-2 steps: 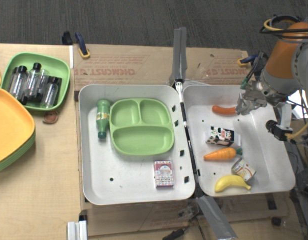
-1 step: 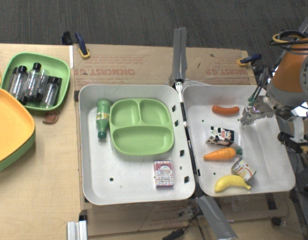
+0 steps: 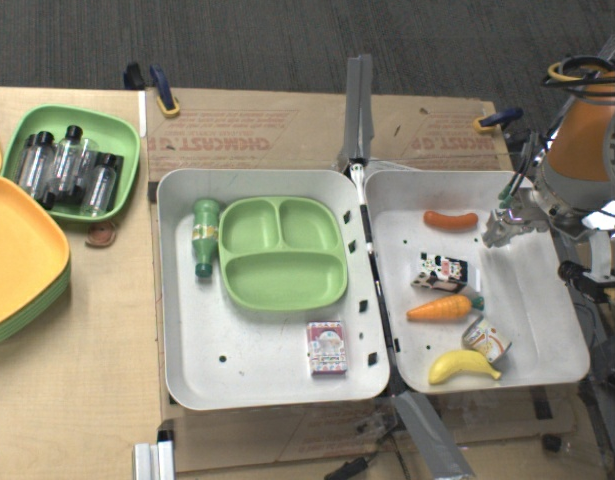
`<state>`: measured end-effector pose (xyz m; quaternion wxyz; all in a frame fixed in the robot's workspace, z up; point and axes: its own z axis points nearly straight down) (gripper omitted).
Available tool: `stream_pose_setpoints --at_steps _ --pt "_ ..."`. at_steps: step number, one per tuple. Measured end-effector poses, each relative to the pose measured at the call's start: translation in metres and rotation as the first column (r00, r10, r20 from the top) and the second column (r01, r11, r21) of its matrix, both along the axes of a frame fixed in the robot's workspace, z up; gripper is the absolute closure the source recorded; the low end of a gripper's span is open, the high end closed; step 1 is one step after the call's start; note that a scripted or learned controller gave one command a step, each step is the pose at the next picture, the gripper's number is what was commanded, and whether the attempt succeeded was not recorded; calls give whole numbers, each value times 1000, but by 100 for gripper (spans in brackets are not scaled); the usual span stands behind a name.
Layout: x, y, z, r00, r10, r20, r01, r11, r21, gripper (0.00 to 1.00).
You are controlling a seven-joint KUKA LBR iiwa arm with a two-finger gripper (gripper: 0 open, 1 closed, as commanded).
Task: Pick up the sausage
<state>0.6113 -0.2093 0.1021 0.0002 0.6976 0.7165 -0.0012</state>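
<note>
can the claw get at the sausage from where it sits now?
Probably yes. The sausage lies on its own near the back of the right bin, apart from the other items, and the claw hangs just to its right with bare bin floor between them.

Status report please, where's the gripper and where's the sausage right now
Gripper low in right bin, just right of sausage, not holding it. Sausage lies flat near bin's far edge. Nothing between them; small black-and-white box sits nearer the camera.

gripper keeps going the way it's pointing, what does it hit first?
Likely the sausage. The gripper sits just to its right in the camera view, angled down and leftward. Depth is unclear; it could meet the right bin floor short of it.
</note>
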Motion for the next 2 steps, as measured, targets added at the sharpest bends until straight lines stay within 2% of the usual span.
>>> stream_pose_setpoints --at_steps 1,2 --pt "-29 -13 -11 1000 28 1 -28 1000 2 100" --pt "48 -12 -10 997 72 1 -72 997 1 100"
